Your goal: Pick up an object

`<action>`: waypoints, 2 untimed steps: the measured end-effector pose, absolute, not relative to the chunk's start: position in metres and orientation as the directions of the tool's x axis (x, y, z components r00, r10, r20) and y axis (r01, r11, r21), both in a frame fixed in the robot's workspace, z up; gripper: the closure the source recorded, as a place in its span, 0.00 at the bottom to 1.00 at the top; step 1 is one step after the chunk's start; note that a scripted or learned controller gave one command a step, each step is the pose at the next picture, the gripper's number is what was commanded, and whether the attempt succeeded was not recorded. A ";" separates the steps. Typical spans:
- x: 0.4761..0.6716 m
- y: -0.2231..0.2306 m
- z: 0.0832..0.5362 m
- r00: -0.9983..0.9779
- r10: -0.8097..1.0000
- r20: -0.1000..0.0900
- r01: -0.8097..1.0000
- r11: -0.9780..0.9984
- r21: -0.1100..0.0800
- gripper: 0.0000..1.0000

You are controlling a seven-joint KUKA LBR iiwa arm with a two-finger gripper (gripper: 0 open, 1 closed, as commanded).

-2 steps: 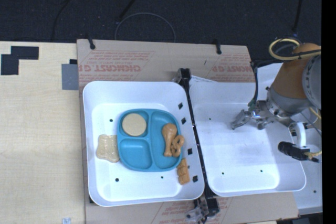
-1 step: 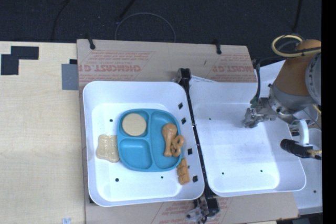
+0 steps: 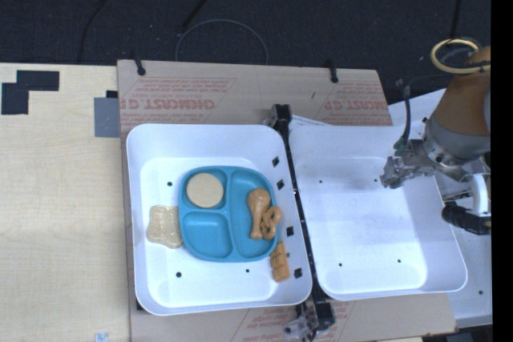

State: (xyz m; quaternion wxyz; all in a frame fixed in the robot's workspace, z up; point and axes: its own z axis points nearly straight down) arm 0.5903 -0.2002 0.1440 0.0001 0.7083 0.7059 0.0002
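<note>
From above, the left bin [image 3: 152, 164] holds a blue divided plate [image 3: 227, 214] with a round tan biscuit [image 3: 204, 190] in its upper-left compartment and a tan pretzel-like piece [image 3: 264, 214] in the right one. A pale cracker-like piece [image 3: 164, 226] touches the plate's left edge; a small tan piece [image 3: 279, 262] lies just below its lower right corner. The gripper [image 3: 393, 172] hangs over the right bin [image 3: 361, 252]'s upper right part, with nothing between its tips; how wide they stand cannot be told. The cardboard [image 3: 240, 96] beneath bears mirrored print, roughly "CHEMCAST GP".
</note>
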 end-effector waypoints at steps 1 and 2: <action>0.590 -0.210 0.202 0.003 1.000 -0.002 1.000 -0.003 0.004 1.00; 0.590 -0.210 0.204 0.001 1.000 0.000 1.000 -0.001 -0.001 1.00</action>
